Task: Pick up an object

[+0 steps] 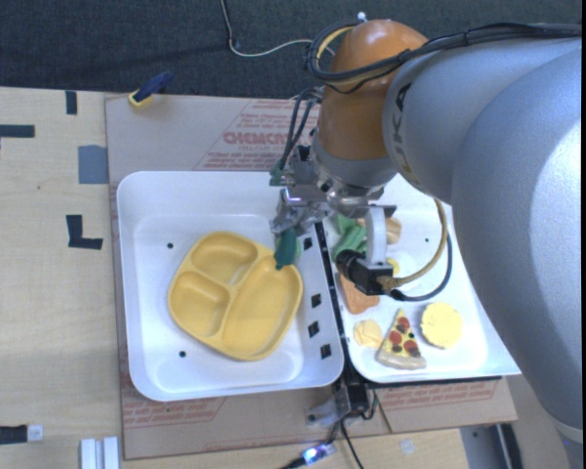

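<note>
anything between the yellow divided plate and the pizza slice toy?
Yes: in the camera view, the bins' adjoining white rims separate the yellow divided plastic plate from the toy pizza slice.

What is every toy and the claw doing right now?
Yellow tray: lying flat in the left bin, right way up.
Claw: hanging above the yellow tray's right edge, a green piece at its tip.
Pizza slice: lying flat in the right bin.
Yellow round toy: lying beside the pizza slice.
Small yellow piece: lying left of the pizza slice.
</note>
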Available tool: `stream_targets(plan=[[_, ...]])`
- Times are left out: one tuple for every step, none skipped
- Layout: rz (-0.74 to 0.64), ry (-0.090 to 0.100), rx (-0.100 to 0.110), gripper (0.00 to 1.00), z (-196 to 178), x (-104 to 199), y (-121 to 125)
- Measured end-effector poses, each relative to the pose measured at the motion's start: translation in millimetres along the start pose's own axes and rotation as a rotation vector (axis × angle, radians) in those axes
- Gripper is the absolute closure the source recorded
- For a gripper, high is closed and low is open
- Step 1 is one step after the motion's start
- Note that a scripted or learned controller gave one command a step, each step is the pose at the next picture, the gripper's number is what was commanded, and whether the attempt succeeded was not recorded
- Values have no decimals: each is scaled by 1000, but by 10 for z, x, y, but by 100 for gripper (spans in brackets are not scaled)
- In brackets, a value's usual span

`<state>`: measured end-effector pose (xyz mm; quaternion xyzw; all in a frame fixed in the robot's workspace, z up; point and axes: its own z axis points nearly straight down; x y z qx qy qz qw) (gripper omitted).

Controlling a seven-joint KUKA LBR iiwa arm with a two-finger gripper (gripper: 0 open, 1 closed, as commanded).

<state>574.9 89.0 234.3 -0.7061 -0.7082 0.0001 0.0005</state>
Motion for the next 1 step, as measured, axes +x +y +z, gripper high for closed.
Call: stream_targets(plan=[[1, -2, 3, 100, 214, -3, 28]])
